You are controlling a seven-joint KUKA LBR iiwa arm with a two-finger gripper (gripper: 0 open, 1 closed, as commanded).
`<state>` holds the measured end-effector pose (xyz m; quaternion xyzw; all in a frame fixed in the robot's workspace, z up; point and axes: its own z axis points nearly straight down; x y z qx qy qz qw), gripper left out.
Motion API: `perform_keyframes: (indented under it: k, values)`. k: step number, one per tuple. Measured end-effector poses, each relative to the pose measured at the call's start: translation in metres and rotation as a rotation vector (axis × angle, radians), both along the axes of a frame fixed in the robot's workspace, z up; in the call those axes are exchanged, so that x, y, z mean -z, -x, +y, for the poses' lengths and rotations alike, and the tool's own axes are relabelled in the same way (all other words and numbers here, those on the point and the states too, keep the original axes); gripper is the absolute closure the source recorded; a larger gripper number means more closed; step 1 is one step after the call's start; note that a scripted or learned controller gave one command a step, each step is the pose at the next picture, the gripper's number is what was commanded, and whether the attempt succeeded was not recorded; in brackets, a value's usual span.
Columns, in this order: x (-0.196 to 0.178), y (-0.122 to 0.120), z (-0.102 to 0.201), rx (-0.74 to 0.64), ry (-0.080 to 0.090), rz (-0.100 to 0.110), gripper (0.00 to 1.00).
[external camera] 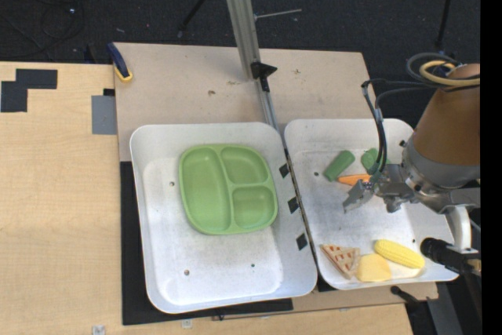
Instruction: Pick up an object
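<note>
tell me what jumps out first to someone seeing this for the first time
The bright green divided plate in the left bin stands out most. Next is the grey and orange arm reaching in from the right, its hand low over the right bin near a green piece and an orange piece. A yellow corn cob lies at that bin's near edge.

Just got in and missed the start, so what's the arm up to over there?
The arm's gripper is down inside the right bin, hovering low beside a carrot piece and a green pickle-like piece. Nothing can be seen held in it. Near that bin's front edge lie a pizza slice, a pale yellow piece and a corn cob. The left bin holds a green divided plate, untouched.
</note>
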<state>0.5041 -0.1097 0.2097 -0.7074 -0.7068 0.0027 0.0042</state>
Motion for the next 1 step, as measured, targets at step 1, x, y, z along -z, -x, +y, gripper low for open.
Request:
perform_keyframes:
  k: [1]
  values:
    - [0.0505, 0.0018, 0.0104, 0.000, -0.001, 0.000, 0.00]
